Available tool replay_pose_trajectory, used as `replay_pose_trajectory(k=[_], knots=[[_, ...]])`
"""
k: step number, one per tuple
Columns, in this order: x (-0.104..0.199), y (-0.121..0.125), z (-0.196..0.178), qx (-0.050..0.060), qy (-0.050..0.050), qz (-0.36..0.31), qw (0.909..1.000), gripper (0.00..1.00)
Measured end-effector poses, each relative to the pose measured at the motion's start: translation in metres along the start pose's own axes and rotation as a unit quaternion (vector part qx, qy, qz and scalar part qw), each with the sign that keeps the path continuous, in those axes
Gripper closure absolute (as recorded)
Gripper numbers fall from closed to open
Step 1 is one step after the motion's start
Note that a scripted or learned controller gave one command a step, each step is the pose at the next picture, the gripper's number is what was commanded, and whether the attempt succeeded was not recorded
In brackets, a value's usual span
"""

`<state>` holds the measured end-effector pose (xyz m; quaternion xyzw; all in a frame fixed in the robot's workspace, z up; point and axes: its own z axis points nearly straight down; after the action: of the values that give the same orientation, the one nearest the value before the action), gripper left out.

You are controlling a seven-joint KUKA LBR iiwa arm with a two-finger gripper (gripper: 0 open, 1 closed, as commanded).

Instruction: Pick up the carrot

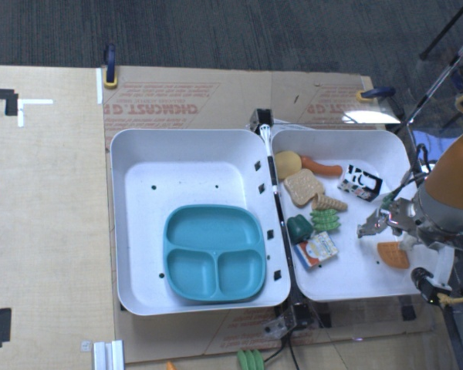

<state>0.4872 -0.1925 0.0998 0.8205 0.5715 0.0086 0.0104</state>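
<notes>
Tray in left bin

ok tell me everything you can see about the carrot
The carrot is a small orange toy, smooth and plastic-looking, lying flat near the back of the right bin. It tapers toward the right. Its left end meets the yellow potato-like piece, and the bread slice lies just in front. The gripper is well away from it.

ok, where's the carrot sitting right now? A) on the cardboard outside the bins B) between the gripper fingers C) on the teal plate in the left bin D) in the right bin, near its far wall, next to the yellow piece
D: the carrot lies in the right bin near the far wall beside the yellow piece, well apart from the gripper.
</notes>
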Motion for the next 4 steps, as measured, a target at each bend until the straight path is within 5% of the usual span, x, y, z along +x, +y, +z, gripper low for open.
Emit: replay_pose_trajectory(k=[1, 2, 3, 4], knots=[[0.004, -0.002, 0.000, -0.002, -0.002, 0.127, 0.9919, 0.00], [0.020, -0.012, 0.000, 0.002, -0.005, -0.072, 0.9974, 0.00], [0.018, -0.009, -0.009, -0.001, -0.007, -0.072, 0.9974, 1.00], [0.091, -0.041, 0.008, 0.014, -0.001, -0.012, 0.9998, 1.00]])
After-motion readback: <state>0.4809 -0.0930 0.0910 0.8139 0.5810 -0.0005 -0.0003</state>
